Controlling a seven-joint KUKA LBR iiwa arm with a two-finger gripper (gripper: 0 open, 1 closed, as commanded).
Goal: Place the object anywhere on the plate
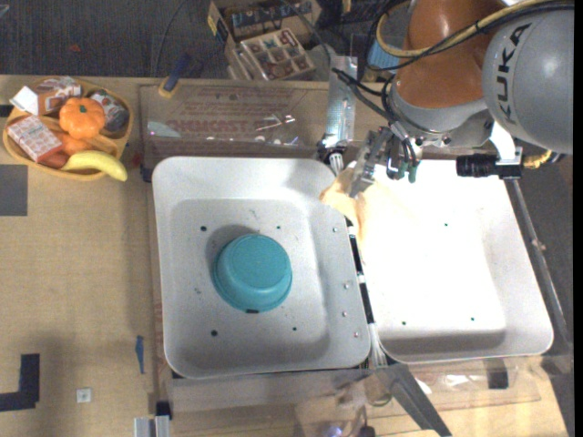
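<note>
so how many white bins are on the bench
2: the left bin holds an upturned teal bowl; the right bin sits beside it, under the gripper.

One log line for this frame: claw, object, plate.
claw: over top-left corner of right bin | object: pale, beneath claw at bin edge, grasp unclear | plate: teal, in left bin, nothing on it

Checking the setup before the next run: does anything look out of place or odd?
The teal plate in the left bin appears to lie upside down, like a dome. A pale, blurry object sits at the bins' shared edge below the gripper.
</note>
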